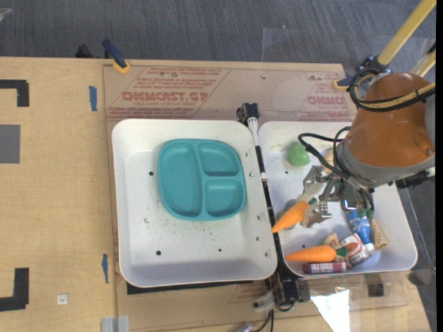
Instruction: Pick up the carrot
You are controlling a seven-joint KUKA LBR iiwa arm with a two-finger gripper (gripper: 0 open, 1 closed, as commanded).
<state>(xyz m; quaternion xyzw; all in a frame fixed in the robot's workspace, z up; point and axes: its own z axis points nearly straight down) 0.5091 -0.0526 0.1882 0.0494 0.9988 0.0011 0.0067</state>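
gripper: gripper (313, 200) is seen low over the right bin (405, 244), near that bin's left wall, with the arm (387, 126) coming in from the right edge.
fingers: set narrow around the thick end of one carrot; that end appears to sit between them, so a grasp is judged likely, not certain.
carrot (held): carrot (291, 218) is located by the right bin's left wall, about midway along it; long axis runs diagonally, thick end up-right at the fingers, tip down-left pointing at the divider between the bins.
second carrot: second carrot (311, 254) lies near the right bin's front edge, long axis roughly parallel to that edge, well clear of the fingers.
key relation: grasp point is at the carrot's thick end, not its middle; most of the length hangs out down-left, so tilt or slip on lift is judged possible.
right bin contents: green ball (298, 155) toward the back-left corner; blue bottle (360, 227) and small packaged items toward the front-right.
left bin: left bin (131, 206) holds a teal divided plate (202, 178), placed centrally; nothing is seen in its compartments.
step: grasp judged made or closing; lift not yet done.
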